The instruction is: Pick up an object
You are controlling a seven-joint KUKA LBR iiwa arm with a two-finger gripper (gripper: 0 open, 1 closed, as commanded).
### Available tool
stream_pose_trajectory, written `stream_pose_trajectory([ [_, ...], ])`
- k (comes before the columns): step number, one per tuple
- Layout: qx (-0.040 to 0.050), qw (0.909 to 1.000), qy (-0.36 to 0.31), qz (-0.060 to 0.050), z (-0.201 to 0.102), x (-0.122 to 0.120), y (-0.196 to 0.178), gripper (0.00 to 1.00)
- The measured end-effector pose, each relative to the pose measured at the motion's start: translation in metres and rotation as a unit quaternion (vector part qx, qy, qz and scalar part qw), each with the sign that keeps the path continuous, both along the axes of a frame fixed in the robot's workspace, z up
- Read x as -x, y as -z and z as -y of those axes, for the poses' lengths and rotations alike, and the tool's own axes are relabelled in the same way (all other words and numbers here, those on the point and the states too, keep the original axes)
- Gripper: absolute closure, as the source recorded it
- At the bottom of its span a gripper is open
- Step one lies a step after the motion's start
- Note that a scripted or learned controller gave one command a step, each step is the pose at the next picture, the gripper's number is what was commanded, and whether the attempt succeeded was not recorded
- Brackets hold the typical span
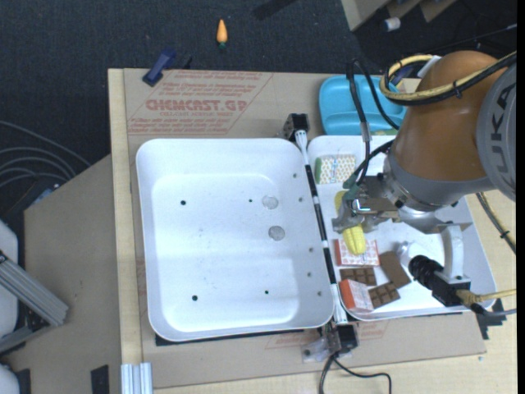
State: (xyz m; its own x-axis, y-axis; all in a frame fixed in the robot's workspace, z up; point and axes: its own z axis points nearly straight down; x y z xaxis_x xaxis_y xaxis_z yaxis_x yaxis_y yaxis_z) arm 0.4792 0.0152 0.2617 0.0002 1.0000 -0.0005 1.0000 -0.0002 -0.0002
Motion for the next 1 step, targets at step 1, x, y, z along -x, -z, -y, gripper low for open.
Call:
stream_pose_trajectory([
  [1, -0.0009, 1.0, 0.0, -0.002, -0.0473, 0.0006, 0.0153, 1.0],
])
